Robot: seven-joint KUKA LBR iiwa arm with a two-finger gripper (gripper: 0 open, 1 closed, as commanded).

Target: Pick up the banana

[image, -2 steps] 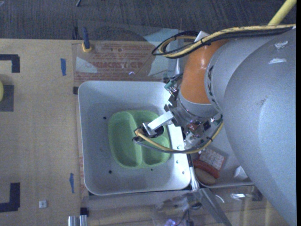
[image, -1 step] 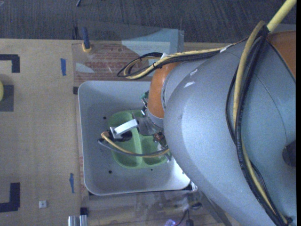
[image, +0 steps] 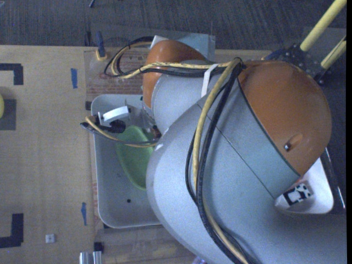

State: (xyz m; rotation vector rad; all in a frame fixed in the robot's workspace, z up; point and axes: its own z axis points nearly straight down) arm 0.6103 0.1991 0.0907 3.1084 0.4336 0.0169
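Camera view: arm (image: 236, 164) reached over white bin (image: 110, 202) on worktop (image: 44, 158), covering most of it, incl. part of green object (image: 135, 158). Jaws' state: couldn't tell. Banana's whereabouts: couldn't tell, prob. hidden under arm.

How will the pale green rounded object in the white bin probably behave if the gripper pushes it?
The pale green rounded object looks smooth, like stiff plastic, so it probably keeps its shape. On the smooth floor of the white bin it may slide easily. The grey arm hides much of it, so tipping is hard to judge.
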